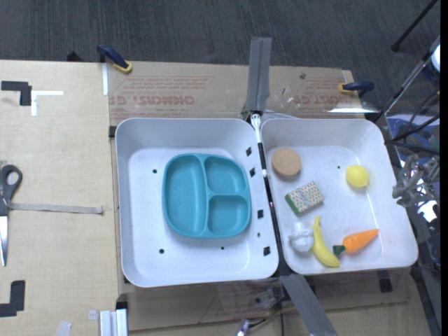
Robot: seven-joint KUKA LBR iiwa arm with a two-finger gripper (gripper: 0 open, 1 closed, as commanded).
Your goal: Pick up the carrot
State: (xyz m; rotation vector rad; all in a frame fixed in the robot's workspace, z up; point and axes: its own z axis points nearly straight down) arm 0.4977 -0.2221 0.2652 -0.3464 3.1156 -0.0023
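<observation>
The carrot [362, 239] is a small orange toy with a green top at its left end. It lies in the front right corner of the right bin [392, 159], tilted so that its tip points up and to the right. Its green end nearly touches a yellow banana [324, 246] that lies just to its left.
The right bin also holds a round tan disc [285, 162], a yellow ball [357, 176], a patterned block [304, 197] and a small white object [302, 240]. A teal divided plate [207, 195] sits in the left bin [133, 187]. Cables and metal parts [416, 180] crowd the right edge.
</observation>
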